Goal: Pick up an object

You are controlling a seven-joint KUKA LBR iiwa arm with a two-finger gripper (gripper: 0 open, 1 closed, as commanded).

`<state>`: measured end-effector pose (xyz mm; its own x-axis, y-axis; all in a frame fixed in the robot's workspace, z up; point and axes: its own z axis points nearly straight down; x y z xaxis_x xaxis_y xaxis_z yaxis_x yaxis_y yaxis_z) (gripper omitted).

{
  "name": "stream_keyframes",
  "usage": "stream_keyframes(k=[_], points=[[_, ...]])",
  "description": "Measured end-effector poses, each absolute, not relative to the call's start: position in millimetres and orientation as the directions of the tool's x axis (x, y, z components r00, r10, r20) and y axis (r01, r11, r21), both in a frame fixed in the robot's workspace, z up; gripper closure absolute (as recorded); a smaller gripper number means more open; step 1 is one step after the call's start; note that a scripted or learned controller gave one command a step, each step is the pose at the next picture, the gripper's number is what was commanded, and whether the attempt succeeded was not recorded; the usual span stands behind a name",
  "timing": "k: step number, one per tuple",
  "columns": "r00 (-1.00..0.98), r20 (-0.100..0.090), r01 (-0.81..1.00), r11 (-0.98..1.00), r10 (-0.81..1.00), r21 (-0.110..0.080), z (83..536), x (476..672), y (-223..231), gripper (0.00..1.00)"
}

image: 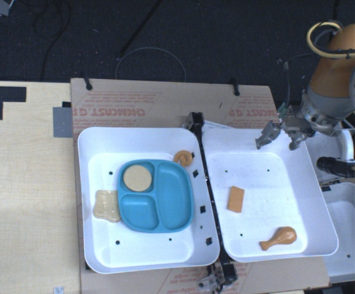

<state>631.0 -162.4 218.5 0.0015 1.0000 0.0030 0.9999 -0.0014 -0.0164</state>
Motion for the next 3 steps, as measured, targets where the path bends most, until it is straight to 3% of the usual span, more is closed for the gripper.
stream_keyframes(k=[1, 3], points=[[0.0, 0.001, 1.0, 0.0, 1.0, -0.003, 227.5, 633.5, -162.4, 0.0], [0.0, 0.001, 1.0, 0.0, 1.0, -0.007, 105.4, 635.2, -173.5, 0.0]])
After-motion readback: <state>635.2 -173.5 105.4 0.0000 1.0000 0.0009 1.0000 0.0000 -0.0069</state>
